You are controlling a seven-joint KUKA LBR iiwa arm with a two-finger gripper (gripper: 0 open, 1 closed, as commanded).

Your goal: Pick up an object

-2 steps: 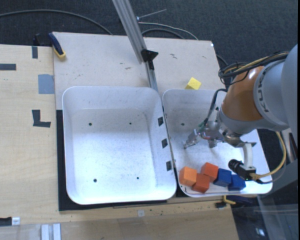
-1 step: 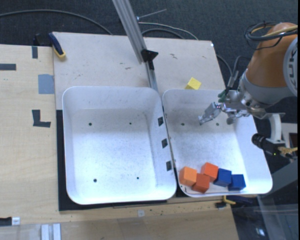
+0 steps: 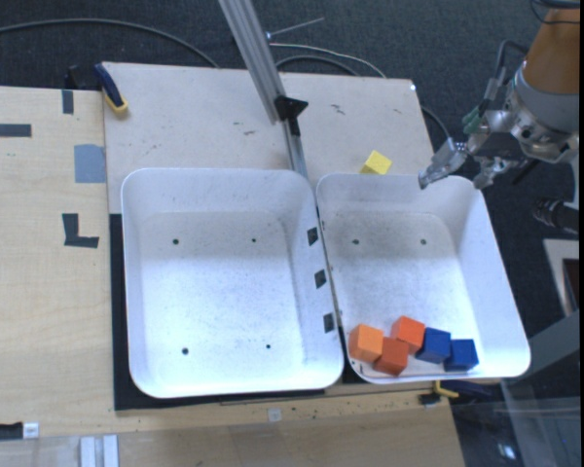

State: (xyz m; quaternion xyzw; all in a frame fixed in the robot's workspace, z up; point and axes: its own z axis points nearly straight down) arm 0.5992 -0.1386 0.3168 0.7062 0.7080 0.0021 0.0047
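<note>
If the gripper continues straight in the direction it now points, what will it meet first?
The gripper points down and leftward at the far right corner of the right bin. It would probably meet that bin's rim or wall first, though depth is unclear. The blocks lie far off.

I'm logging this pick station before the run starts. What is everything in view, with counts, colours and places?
Shallow white plastic bins: 2, white, side by side on the bench; left bin, right bin.
Small orange blocks: 3, orange, clustered at the right bin's near edge.
Small blue blocks: 2, blue, beside the orange blocks.
Small yellow block: 1, yellow, on the bench behind the right bin.
Blue-and-yellow clamp: 1, far left corner of the board.
Aluminium rail: 1, silver, slanting down toward the bins' divide.
Gripper: 1, grey, above the right bin's far right corner.
</note>
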